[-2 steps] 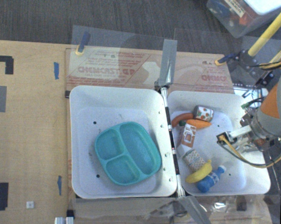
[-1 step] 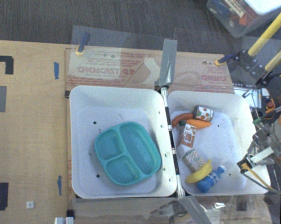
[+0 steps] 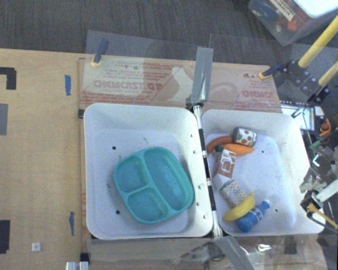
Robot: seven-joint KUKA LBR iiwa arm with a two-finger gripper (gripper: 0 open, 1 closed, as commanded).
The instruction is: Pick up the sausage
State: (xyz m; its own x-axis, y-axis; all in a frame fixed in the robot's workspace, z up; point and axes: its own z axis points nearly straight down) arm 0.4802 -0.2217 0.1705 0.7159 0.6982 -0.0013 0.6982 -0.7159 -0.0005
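The sausage (image 3: 216, 143) lies at about ten o'clock in the right bin (image 3: 285, 164), touching the carrot (image 3: 239, 150) near the dividing wall. My gripper (image 3: 321, 191) hangs at three o'clock, over that bin's outer rim. The teal tray (image 3: 153, 184) sits in the left bin (image 3: 101, 156).

Two bins sit side by side on the desk (image 3: 34, 154). The left bin (image 3: 102, 123) holds a tray (image 3: 153, 184). In the right bin (image 3: 279, 164), the sausage (image 3: 218, 143) lies behind a carton (image 3: 226, 162), banana (image 3: 239, 208) and bottle (image 3: 252, 216).
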